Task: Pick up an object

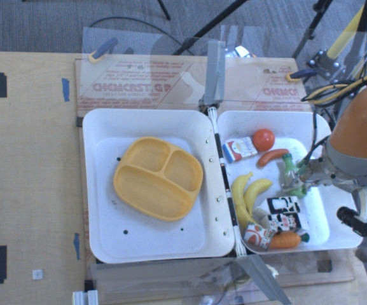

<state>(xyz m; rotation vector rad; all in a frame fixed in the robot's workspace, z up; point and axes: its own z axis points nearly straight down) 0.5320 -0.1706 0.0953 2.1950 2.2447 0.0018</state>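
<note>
hanging low over the right bin, the gripper sits among the clutter near that bin's middle, just beside a green object that stands against it. whether anything is actually caught there i cannot tell, nor how the gripper is set; the arm's grey wrist and the green piece blur together at that spot. nothing looks lifted clear of the bin floor, so i judge the pick as not yet done: the reach into the bin is made, while the grasp and the lift are left.

the likeliest target, by nearness, is that green object. it seems to be a slim thing with its long axis running roughly from the bin's far edge toward its near edge, tilted a little; which end is which is too small to make out.

around it lie the other candidates. a red sausage lies just beyond it, its long axis slanting from the bin's left side up toward the far right corner. a tomato and a small carton rest toward the far left corner. two bananas curve along the left wall, pointing near to far. black-and-white boxes and a carrot sit by the near edge, the carrot lying crosswise.

the left bin holds a yellow divided plate, well apart from the gripper.
</note>
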